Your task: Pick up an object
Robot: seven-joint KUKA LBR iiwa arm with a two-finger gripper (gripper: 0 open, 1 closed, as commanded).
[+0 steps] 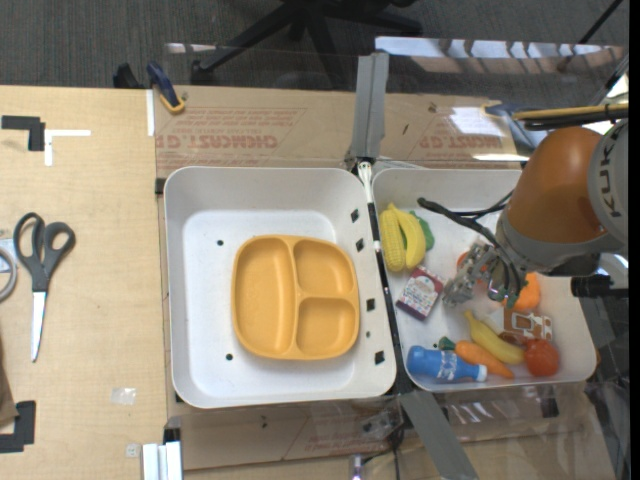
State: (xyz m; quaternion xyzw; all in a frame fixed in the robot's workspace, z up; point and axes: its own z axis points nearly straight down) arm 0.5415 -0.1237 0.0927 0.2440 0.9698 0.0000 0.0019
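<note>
- Nearest the camera, along the 6 o'clock wall of the right bin [585, 368], lie a blue bottle [443, 365], a carrot [483, 358] and a small banana [492, 335], with a red tomato [541, 358] at the 5 o'clock corner
- The claw [487, 280] hangs low over the middle of that bin, the orange-banded arm [560, 198] reaching in from 3 o'clock; whether its fingers are parted or closed cannot be told, and nothing is seen held between them
- The small banana is the closest candidate: just beyond the claw toward 6 o'clock, its long axis running from 10 to 4 o'clock
- A snack packet [420, 294] lies toward 9 o'clock of the claw, a yellow corn cob [399, 238] toward 10 o'clock by the dividing wall
- Toys crowd the 6 o'clock wall, leaving little finger room; the bin floor toward 12 o'clock is more open
- The left bin [190, 268] holds a yellow divided plate [296, 297]; scissors [40, 268] rest on the worktop [80, 368] at 9 o'clock
</note>
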